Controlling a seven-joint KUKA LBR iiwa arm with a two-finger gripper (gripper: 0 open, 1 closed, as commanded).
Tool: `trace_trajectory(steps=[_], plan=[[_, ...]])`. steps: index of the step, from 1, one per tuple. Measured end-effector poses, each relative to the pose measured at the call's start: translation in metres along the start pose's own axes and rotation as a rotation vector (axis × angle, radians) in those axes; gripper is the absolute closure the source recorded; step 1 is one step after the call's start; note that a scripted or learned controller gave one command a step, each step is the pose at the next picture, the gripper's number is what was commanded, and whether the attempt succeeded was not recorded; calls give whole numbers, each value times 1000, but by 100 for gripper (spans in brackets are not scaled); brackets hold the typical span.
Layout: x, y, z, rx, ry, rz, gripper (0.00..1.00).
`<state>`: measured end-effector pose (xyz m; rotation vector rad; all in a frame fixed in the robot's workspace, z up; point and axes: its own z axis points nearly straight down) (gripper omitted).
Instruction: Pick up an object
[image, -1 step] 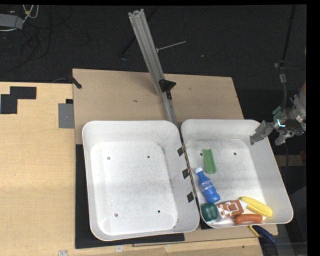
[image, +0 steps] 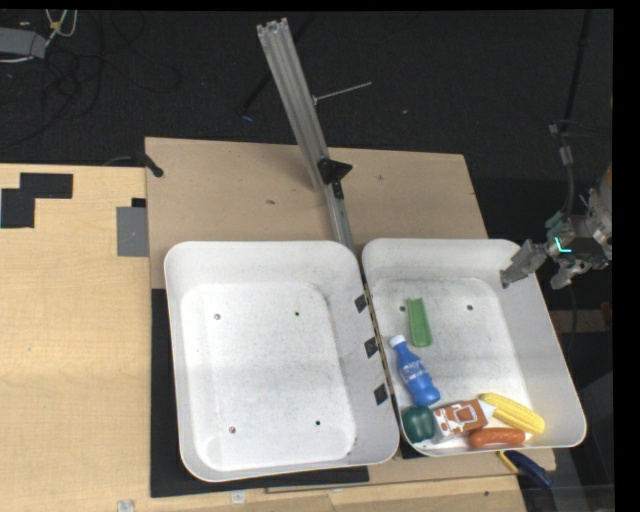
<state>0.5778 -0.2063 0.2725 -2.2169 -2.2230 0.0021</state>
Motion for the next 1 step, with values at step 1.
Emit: trace_trajectory(steps=[1], plan=[[-9,2,51,5,1,3,0]])
